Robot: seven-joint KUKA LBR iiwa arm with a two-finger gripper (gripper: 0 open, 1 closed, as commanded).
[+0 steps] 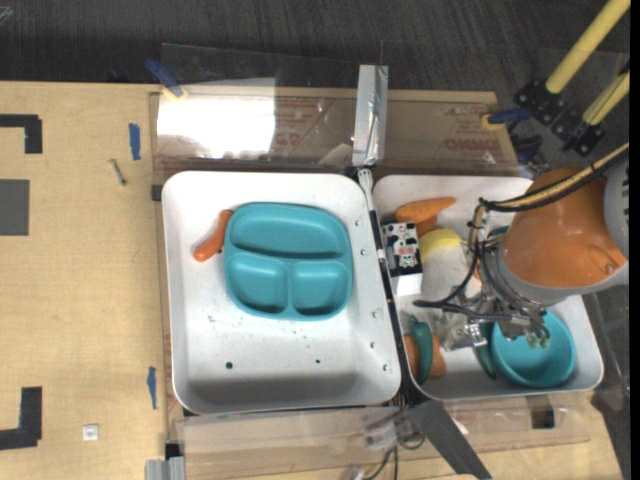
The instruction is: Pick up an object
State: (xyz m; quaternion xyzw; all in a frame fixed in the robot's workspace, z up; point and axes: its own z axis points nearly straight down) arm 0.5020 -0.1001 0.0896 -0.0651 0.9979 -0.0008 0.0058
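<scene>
My gripper (472, 330) hangs low in the right bin (590, 368), under the orange wrist band (555, 238). It is just left of a teal bowl (535, 358) and right of a teal and orange toy (420, 353) at the bin's near left corner. A white and yellow object (442, 258) lies just behind the gripper. Further back are an orange carrot (425, 209) and a small black and white box (401, 245). The wrist and its cables hide what is directly beneath the gripper.
The left bin (200, 348) holds a teal divided plate (288, 258) with an orange carrot-shaped toy (211, 238) at its left edge. A metal divider (370, 118) stands behind the two bins. Yellow poles (590, 33) cross the top right.
</scene>
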